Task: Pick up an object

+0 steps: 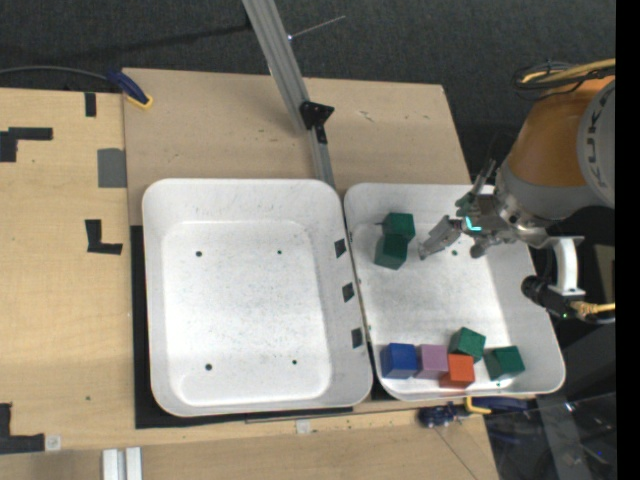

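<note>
In the right bin (420, 298), a dark green block (394, 240) lies near the upper left corner. Along that bin's front edge sit a blue block (401, 359), a pale purple block (434, 359), an orange block (460, 370) and two more green blocks (467, 343) (505, 361). My gripper (452, 247) hangs over the bin's upper middle, just right of the dark green block and apart from it. Its fingers are spread open with nothing between them.
The left bin (150, 208) stands beside the right one, their rims meeting at the middle. A slanted metal pole (285, 63) with a black clamp comes down to the bins' back edge. The arm's orange band (555, 148) is at the right.
</note>
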Robot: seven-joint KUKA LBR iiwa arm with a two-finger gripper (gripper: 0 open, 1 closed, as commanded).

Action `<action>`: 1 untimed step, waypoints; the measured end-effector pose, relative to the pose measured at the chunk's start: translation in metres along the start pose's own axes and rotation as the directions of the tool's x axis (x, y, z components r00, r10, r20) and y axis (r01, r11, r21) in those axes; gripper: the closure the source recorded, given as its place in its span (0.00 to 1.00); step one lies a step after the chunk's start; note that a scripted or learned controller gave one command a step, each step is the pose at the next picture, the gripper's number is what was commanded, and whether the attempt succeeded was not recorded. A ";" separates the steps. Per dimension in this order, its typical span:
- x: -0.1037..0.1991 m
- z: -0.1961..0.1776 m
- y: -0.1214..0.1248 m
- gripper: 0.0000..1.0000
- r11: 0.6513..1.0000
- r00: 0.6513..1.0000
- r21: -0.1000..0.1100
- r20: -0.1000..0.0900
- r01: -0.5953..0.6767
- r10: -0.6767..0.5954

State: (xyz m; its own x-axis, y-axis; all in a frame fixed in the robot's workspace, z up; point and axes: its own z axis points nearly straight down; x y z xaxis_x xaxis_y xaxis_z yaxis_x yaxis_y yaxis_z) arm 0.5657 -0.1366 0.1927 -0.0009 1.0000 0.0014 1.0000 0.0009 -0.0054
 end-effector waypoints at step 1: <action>0.000 -0.002 0.001 0.00 1.000 1.000 -0.004 0.002 0.002 -0.002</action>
State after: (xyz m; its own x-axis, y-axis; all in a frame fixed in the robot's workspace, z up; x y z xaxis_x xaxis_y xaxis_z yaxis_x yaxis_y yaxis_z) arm 0.5665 -0.1369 0.1945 -0.0026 1.0000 -0.0001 1.0000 0.0026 -0.0019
